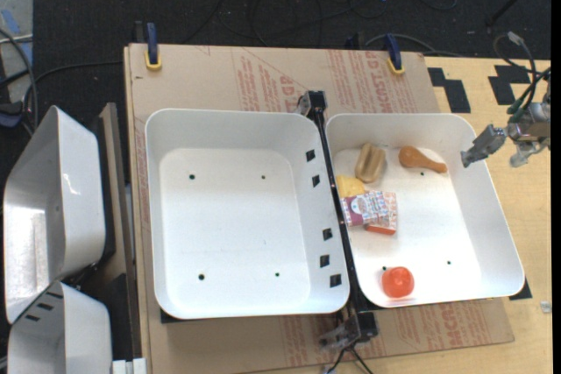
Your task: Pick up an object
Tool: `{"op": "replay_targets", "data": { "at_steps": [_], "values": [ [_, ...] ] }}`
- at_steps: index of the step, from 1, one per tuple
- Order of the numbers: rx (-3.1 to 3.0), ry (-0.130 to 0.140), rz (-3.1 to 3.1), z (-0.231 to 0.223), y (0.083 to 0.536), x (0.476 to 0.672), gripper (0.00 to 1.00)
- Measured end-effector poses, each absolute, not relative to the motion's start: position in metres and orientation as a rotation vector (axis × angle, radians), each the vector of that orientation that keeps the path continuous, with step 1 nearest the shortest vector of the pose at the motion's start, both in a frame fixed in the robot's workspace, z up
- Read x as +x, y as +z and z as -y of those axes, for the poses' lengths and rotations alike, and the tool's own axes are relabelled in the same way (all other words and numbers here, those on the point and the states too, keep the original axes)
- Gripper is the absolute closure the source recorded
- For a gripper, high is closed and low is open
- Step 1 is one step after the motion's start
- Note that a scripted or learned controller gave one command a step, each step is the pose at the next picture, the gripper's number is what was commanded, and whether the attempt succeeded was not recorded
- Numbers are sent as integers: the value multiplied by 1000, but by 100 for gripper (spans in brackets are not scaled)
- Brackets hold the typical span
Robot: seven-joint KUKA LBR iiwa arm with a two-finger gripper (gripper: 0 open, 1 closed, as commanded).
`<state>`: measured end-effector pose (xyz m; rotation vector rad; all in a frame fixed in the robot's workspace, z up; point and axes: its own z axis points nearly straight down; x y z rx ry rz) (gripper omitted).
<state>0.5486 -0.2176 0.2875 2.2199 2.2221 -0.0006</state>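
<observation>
While your gripper hangs at the right edge of the frame over the right bin's rim, fingers spread with nothing between them, you have the hot dog bun, drumstick, snack packet and orange ball lying in that bin; the left bin sits beside it.

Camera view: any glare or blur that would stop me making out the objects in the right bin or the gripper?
Camera view: lighting is even and bright, the right bin nearly washed out but without harsh glare; the orange ball and carton read clearly with faint shadows; the gripper at the right edge is small and soft, its finger detail unclear.
</observation>
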Motion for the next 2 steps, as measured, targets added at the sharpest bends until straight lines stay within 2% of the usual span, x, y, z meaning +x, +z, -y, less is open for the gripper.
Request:
{"op": "replay_targets", "data": {
  "at_steps": [1, 2],
  "values": [
    [2218, -4, -2231, 220, 175, 617, 0],
    [2232, -7, -2225, 202, 124, 539, 0]
  ]
}}
